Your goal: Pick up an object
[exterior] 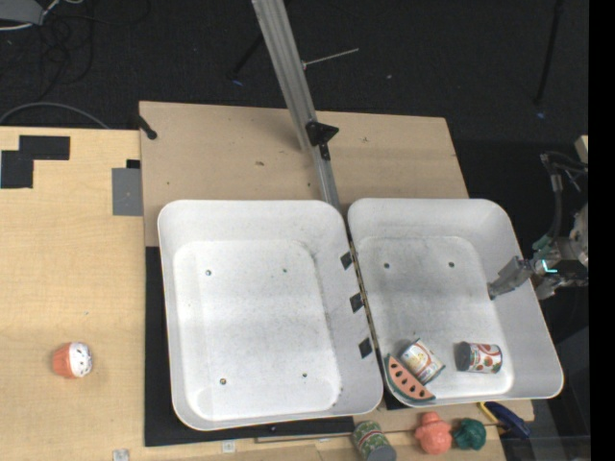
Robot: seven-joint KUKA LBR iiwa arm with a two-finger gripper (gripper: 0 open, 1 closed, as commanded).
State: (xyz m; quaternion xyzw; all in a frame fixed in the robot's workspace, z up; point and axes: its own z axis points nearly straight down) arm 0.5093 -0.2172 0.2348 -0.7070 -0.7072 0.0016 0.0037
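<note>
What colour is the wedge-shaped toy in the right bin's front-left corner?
Red with a green rim and dark seeds, a watermelon slice, seen in the camera view.

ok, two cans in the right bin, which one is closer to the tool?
The dark-ended can with the red label, lying right of the tilted yellow-labelled can; it sits nearer the tool.

Two cans lie in right bin.

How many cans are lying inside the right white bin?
2, both near the right bin's front edge: one can beside the watermelon slice, one can to its right. None looks hidden.
</note>
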